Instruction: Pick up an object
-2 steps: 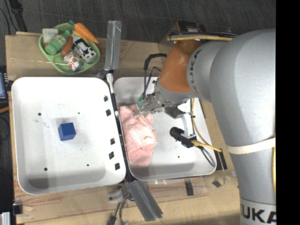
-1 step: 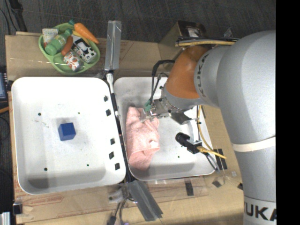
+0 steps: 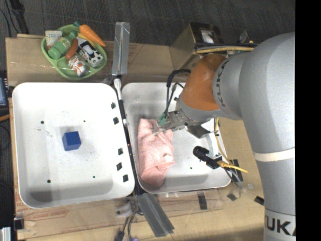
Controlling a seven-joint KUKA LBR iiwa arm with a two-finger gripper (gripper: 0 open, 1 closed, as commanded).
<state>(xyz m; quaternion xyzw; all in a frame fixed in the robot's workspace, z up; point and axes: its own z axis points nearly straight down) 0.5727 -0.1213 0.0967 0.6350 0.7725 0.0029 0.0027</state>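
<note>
A green bowl [image 3: 73,54] of toy food stands on the surface at the upper left. A blue cube [image 3: 71,140] lies in the left bin [image 3: 30,109]. In the right bin [image 3: 200,177] lies a pink cloth [image 3: 154,152]; the pincer [image 3: 163,126] touches its upper edge, and I cannot tell its state.

Beneath my jaws lies soft, nubbly pink cloth [image 3: 154,152] in a smooth matt white plastic bin [image 3: 145,92]; my arm [image 3: 261,84] is satin grey.

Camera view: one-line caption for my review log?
Gripper down at the pink cloth in the right bin; blue cube in the left bin.
</note>
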